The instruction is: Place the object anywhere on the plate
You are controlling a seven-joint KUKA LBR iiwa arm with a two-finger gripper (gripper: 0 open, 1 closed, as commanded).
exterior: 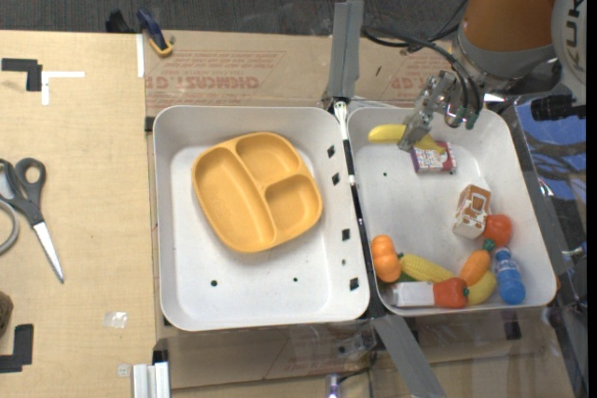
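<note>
Plate (256,191) is sitting alone in the left bin (177,294), nothing on it yet. My claw (422,121) hangs over the right bin's (532,210) far end, near a yellow banana (384,133) and a small purple packet (433,158). Can't tell its grip state, honestly. I reckon it could clip both and slip. Rest of the toy food is piled at the near end.

Orange band — grey metal tool (422,126).

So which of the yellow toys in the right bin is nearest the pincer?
The banana at the bin's top edge, just left of the pincer; the corn lies far below.
</note>
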